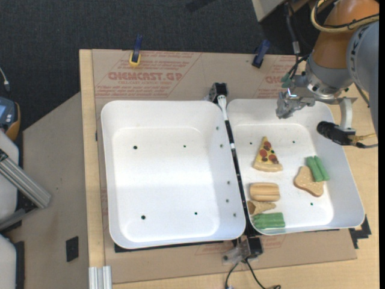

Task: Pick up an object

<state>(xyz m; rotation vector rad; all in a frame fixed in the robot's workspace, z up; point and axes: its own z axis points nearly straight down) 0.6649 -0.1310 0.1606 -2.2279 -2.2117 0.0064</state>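
Camera view: gripper [291, 106] hangs over the far rim of the right bin [337, 218], nothing between its jaws.
Progress: no object picked yet; reach, grasp and lift all appear left to do.
Jaws: too small and dark to tell whether open or closed.
Objects: pizza [267, 155] sits nearest, just toward the camera from the jaws; bun [264, 191], toast [309, 182] and two green pieces [316, 168] [268, 221] lie farther.
Arm: enters from the right, orange band [338, 32] high, wrist bent down over the bin's far edge.
Left bin [120, 119]: well apart from the jaws.
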